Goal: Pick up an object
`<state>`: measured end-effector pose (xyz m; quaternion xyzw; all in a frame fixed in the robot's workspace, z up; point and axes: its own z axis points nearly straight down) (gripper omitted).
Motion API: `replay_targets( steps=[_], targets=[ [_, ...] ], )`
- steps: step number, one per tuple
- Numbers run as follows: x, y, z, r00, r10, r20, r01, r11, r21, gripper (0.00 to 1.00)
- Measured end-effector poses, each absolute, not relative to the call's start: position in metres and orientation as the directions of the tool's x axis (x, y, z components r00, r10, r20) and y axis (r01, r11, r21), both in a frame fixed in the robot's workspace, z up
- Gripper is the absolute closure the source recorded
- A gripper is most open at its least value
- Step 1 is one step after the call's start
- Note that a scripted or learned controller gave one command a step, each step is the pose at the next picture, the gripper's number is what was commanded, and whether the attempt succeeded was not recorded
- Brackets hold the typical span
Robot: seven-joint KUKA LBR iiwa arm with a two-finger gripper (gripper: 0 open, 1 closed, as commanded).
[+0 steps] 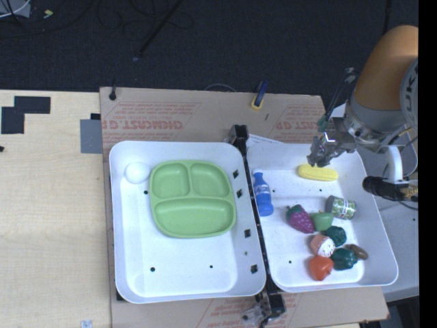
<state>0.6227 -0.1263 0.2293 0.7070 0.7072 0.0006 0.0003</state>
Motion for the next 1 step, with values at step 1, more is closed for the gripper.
replay_targets(
  steps=[1],
  targets=[
    [0.6,-0.0777,0.2176,-0.002,1.0,0.002,1.0,0.002,-0.005,1.0]
  ],
)
